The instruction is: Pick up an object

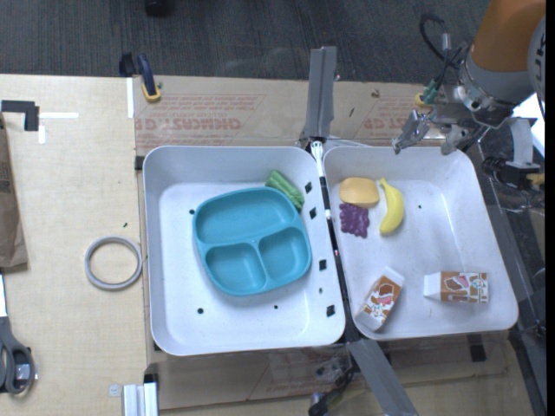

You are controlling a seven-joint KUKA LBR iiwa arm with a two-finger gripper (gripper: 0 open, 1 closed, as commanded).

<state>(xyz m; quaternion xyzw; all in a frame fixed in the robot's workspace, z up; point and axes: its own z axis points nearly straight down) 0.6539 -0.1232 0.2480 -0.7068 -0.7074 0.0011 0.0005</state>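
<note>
overhead, open metal end effector [428, 137] (nothing held) above curved yellow banana [392, 207] in glossy right bin [494, 241].

The open two-finger gripper [428, 135] hangs above the right white bin's [486, 232] far rim; a curved yellow banana [392, 206] lies below-left of it.

Lighting: bright, even, from overhead. Shadows: soft and short, beside the blue tray [251, 250] and milk cartons [457, 287]. Glare: mild sheen on the white bins [165, 258]. Focus: fairly sharp centrally; slight softness and grain towards the dark floor [260, 16].
</note>
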